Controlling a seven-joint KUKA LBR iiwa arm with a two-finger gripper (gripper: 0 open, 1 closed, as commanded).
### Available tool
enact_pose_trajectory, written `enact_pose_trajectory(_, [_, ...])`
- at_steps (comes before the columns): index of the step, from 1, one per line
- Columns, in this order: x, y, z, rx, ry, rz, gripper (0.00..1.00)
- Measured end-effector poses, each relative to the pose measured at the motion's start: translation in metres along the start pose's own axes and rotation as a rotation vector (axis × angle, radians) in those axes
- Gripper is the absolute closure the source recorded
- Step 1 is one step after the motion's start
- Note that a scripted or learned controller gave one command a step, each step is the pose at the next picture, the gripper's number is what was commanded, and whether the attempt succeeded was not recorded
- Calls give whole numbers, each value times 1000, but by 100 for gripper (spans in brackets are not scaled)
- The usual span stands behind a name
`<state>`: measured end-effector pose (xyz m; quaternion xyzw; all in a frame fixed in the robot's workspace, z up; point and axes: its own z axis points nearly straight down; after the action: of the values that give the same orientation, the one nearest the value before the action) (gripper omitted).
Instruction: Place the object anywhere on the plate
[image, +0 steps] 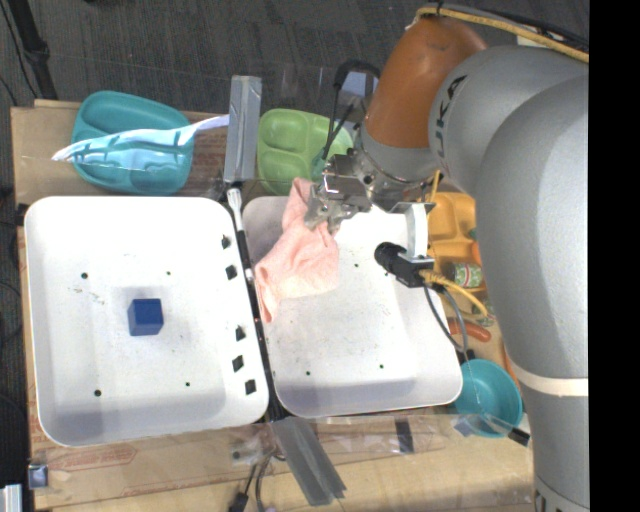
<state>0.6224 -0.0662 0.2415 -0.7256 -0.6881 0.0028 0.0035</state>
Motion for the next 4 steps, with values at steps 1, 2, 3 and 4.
enact_pose_trajectory(1, [99,29,50,-7,-2,-187,100])
enact_pose_trajectory(2, [114,-48,-4,-5,-3,-429,100])
enact_pose_trajectory(3, [165,-90,-9,-5,-3,-320,100])
enact_pose_trajectory(4, [191,-57,30,-5,-4,-433,100])
